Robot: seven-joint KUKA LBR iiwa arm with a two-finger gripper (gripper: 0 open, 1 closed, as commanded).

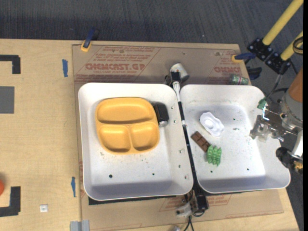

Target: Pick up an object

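Note:
The right bin holds a crumpled white object, a brown chocolate-like bar and a green ridged piece. In the left bin lies a yellow divided tray with a small black object at its right edge. My gripper hangs over the right bin's right side, to the right of all three small objects and apart from them. I see nothing held at its tip.
Both bins sit on a cardboard sheet held by clamps. A yellow pole with a black clamp stands at the upper right. A small green can lies behind the right bin.

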